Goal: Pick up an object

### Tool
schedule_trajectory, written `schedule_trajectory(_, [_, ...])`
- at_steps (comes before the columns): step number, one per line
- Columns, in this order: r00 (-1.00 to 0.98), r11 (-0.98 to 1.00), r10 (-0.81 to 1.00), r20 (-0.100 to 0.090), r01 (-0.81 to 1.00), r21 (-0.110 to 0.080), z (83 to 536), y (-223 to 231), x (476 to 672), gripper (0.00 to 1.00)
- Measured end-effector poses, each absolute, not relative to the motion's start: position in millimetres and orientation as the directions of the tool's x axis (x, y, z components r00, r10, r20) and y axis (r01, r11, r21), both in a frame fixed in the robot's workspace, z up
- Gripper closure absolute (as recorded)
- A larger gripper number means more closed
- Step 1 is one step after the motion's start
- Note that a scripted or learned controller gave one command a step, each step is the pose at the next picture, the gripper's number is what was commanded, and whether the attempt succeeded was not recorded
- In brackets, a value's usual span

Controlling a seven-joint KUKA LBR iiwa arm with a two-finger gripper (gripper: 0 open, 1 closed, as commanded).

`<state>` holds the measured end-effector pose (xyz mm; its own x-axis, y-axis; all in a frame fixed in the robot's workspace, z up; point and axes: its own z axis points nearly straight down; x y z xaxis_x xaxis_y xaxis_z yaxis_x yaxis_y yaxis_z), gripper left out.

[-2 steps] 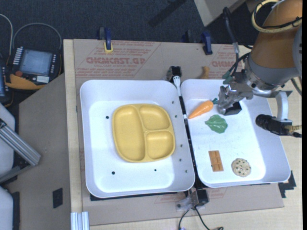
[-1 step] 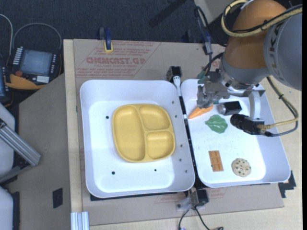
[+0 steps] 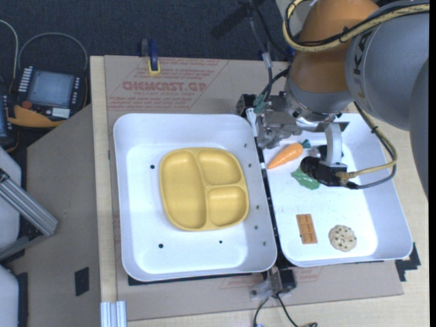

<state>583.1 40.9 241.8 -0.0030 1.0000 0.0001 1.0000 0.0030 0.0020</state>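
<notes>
In the right bin (image 3: 381, 216), an orange toy carrot (image 3: 285, 155) lies at the far left by the dividing wall, its green leafy end (image 3: 304, 178) pointing toward the bin's middle. My gripper (image 3: 274, 132) hangs just above the carrot's far side, under the grey wrist and orange band. Nearer the front of that bin lie a brown wafer (image 3: 307, 228) and a round chocolate-chip cookie (image 3: 342, 238).
The left bin (image 3: 136, 148) holds a yellow divided plate (image 3: 203, 188). A black cable fitting (image 3: 325, 171) hangs off the arm beside the carrot's leaves. The wall between the two bins runs right next to the carrot.
</notes>
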Motion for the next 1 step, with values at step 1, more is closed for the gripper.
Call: schedule_trajectory(1, [-0.003,0.003,1.000,0.000,1.000,0.003,244.6,87.7,594.7,1.00])
